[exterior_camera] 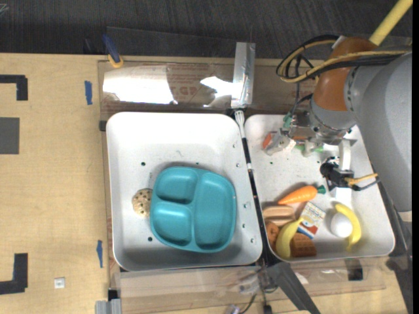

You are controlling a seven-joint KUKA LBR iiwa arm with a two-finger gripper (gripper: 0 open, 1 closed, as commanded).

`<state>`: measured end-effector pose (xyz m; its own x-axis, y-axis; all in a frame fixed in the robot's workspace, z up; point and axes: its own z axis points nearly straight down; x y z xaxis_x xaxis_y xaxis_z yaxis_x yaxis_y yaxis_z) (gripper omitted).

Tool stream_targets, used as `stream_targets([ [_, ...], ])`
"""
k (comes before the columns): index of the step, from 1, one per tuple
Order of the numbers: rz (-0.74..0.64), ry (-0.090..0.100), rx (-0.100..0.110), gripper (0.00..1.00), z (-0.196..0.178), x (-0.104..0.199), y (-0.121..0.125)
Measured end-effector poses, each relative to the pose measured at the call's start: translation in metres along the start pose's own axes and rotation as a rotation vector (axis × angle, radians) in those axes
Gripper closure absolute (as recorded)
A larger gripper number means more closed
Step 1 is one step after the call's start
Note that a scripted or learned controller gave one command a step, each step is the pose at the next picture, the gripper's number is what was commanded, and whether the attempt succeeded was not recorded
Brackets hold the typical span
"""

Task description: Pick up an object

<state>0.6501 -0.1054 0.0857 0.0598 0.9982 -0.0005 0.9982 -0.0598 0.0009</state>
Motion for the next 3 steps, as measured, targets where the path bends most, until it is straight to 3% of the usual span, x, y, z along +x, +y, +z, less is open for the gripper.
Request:
stream_targets([
  [1,0.058,-0.002,-0.006,0.0,-0.049,-0.045,0.021],
  [2,-0.162,0.001,0.001,0.0,-0.077,-0.038,-0.052],
  [3,-0.204,-0.011,-0.034,0.0,-0.03,-0.076,-0.072],
])
